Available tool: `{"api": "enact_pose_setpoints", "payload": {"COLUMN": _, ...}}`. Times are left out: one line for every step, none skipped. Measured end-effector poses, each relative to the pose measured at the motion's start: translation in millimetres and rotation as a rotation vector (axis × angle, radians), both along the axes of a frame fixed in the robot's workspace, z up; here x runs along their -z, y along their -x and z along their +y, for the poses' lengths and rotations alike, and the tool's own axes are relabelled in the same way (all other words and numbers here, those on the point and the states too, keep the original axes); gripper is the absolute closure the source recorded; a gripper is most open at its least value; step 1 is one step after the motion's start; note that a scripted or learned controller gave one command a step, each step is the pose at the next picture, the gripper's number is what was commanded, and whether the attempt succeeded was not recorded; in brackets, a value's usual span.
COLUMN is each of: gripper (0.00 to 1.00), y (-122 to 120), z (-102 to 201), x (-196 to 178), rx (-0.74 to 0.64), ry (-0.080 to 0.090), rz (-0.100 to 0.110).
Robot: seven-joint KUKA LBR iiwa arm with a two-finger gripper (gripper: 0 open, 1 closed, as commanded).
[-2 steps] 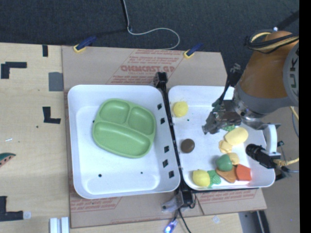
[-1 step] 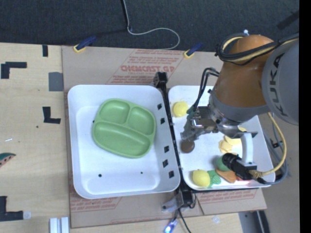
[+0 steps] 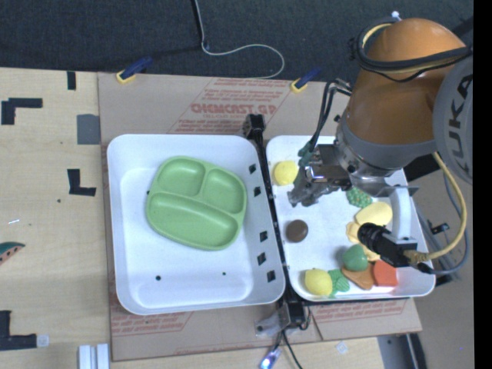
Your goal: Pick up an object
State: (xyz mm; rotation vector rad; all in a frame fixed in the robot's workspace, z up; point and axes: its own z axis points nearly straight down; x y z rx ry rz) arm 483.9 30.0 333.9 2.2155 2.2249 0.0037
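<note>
Right now the hand (image 3: 306, 187) hangs just beside the yellow ball (image 3: 284, 172), to its right; its grip I cannot tell.

Two pieces of writing can be made out. On the grey arm casing (image 3: 463, 118) at the right, large dark letters run vertically — "KU" reads clearly, and the rest is cut off by the edge of view. On the brown cardboard sheet (image 3: 184, 98) laid over the table, near the far edge beyond the two bins, red lettering (image 3: 233, 108) is printed upside down — a heavier word above several finer lines, all too small and blurred to read.
</note>
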Motion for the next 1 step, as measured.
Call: {"api": "enact_pose_setpoints", "payload": {"gripper": 1.0, "y": -0.2, "z": 67.6, "x": -84.4, "rx": -0.006, "ry": -0.003, "rz": -0.005}}
